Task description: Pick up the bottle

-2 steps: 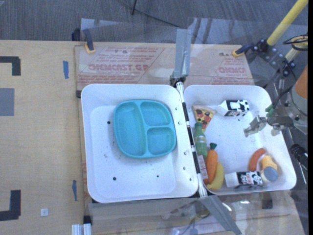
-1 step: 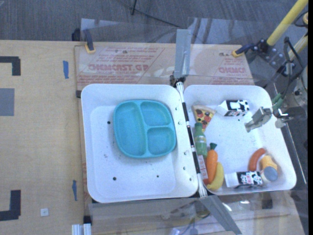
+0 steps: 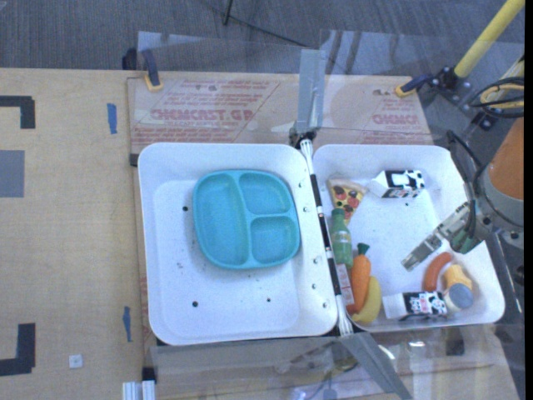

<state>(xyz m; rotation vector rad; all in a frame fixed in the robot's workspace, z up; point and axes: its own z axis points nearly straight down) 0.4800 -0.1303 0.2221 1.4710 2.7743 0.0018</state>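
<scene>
The bottle [image 3: 340, 235] is small and green with a pale label. It lies along the left wall of the right bin [image 3: 391, 223], its cap pointing toward the far side. My gripper [image 3: 418, 257] hangs over the right half of the same bin, well to the right of the bottle and apart from it. It comes in from the grey wrist at the right edge, and its tip sits just above an orange sausage-shaped toy [image 3: 436, 270].
The right bin also holds a pizza slice toy [image 3: 346, 196], a carrot [image 3: 360, 278], a banana [image 3: 371, 302], two small cow-print cartons [image 3: 401, 182] [image 3: 425, 305] and a yellow-grey toy [image 3: 459, 292]. A teal divided plate [image 3: 246, 218] lies in the left bin [image 3: 166, 248].
</scene>
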